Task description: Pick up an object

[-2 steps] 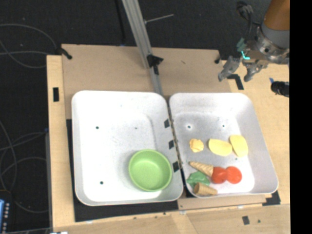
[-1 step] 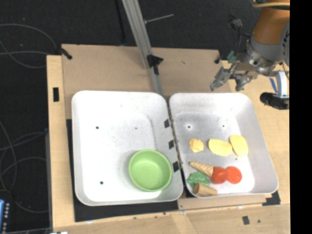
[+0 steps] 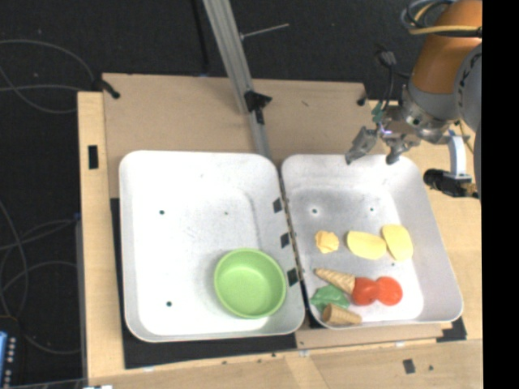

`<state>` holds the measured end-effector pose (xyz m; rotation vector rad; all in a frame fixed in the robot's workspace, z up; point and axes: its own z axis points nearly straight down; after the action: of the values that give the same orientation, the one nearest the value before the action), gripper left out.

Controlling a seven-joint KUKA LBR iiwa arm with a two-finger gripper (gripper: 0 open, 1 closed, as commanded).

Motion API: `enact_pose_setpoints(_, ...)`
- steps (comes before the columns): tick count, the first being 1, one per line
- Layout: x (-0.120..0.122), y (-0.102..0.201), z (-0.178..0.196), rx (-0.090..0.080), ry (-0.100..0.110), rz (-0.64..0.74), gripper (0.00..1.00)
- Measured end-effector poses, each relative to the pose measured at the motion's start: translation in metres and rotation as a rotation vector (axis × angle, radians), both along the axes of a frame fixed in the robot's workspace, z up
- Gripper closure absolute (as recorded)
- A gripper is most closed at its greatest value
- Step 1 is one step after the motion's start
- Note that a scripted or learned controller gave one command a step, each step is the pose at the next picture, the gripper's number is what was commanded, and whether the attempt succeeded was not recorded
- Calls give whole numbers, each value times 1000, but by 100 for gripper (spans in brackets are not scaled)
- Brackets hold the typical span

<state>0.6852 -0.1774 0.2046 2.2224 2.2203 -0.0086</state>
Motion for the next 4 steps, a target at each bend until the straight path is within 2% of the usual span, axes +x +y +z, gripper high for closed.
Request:
enact_pose_setpoints(1, -3, 1, -63, 1, 2, 1, 0)
enact_pose_setpoints(2, -1, 0, -46, -2, -8, 3, 100)
enact_pose_setpoints(4, 2, -3, 31, 4, -10, 4, 100)
